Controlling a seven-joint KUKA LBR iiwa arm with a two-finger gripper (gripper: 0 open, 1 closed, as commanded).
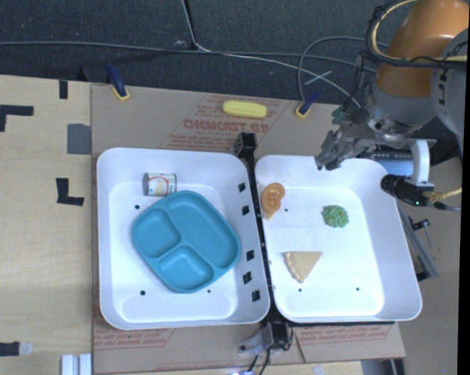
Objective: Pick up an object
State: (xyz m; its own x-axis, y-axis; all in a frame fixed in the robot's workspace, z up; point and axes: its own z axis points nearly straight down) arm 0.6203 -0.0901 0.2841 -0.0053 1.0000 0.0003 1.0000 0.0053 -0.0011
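Arm (424,55) enters from the upper right, orange band above the grey wrist, angled down and leftward toward the right bin (385,303). Gripper (328,161) sits over that bin's far rim, near its back edge, tip pointing down-left. Dark fingers close together, nothing visible between them; open or closed state unclear at this angle. Cables loop behind the wrist.

We are reading red print on the cardboard sheet (198,128) | it is running just above the left bin (111,217) | letters are showing too blurred to spell | can (159,184) label is staying illegible
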